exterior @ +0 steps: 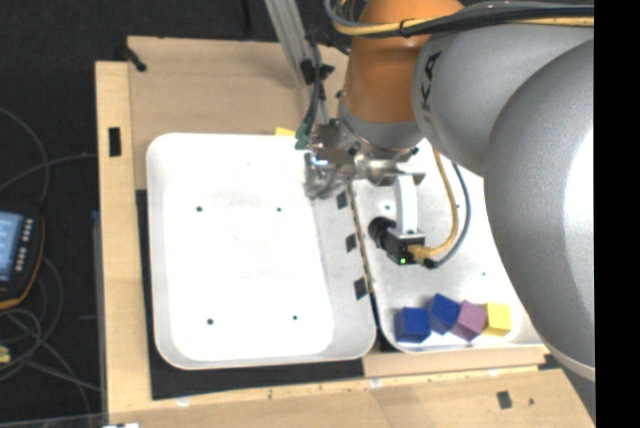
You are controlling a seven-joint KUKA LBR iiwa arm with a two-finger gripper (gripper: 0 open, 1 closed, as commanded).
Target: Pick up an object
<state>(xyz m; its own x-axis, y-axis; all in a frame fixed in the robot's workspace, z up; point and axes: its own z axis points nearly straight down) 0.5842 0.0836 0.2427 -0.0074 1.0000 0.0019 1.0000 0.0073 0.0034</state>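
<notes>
Pincer [322, 178] hangs beneath the grey arm [500, 116] and its orange band [395, 56], near the top of the seam where the two white bins meet; whether it is spread, pressed together or pinching anything cannot be told, since the wrist hardware crowds over it. Just beside it, at the upper right corner of the left bin [240, 256], a small yellow piece [286, 132] peeks out, too small to identify. Farther out, in the lower part of the right bin [470, 286], four small blocks sit in a row along the near wall: a blue block [412, 323], a second blue block [443, 313], a purple block [468, 318] and a yellow block [498, 318], close together and possibly touching. Both bins rest on a tan bench [200, 86]. Judging from this, the task is at the reaching stage, with nothing visibly lifted. A sensible next move would call for travelling down the right bin toward the blocks, settling on one, and descending over it.
</notes>
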